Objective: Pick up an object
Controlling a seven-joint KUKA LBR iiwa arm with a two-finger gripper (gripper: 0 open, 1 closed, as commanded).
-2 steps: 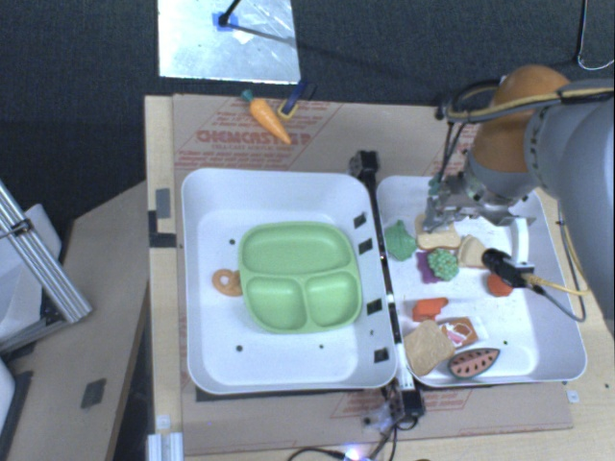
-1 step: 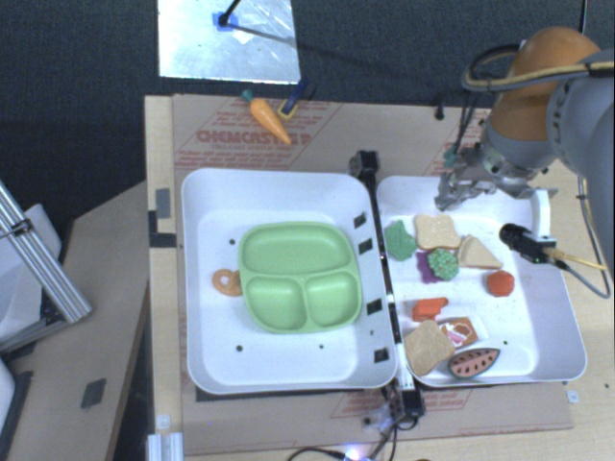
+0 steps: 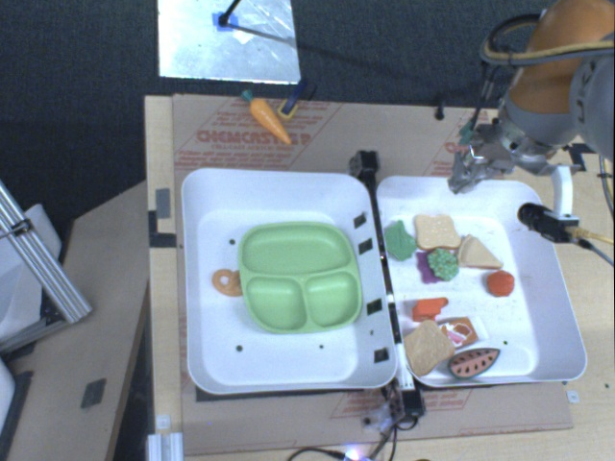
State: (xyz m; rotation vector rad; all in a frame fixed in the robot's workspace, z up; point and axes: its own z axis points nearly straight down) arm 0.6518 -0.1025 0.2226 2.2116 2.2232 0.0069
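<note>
The arm (image 3: pixel 562 56) reaches in from the right, and its hand (image 3: pixel 468 173) hangs over the far edge of the right bin (image 3: pixel 553 305), above bare white floor. Whether the hand is wide or narrow cannot be told; nothing shows between its tips.

The right bin holds the toy food. A slice of toast (image 3: pixel 436 230) lies nearest the hand, with a green leaf (image 3: pixel 399 240) to its left and a triangular bread piece (image 3: pixel 478 253) to its right. Just below the toast sits a broccoli (image 3: pixel 443 262) on a purple piece (image 3: pixel 427 268). A red tomato (image 3: pixel 500 283) lies right of them. Lower down are an orange-red piece (image 3: pixel 430 308), a cracker (image 3: pixel 427 347), a small card (image 3: pixel 460 331) and a watermelon slice (image 3: pixel 474 362) at the near edge.

The left bin (image 3: pixel 207 257) carries a green tray (image 3: pixel 299 277) with three compartments and a pretzel (image 3: pixel 227 282) just beside it on the left. A carrot (image 3: pixel 269 120) lies on the counter (image 3: pixel 106 248) behind the bins.
</note>
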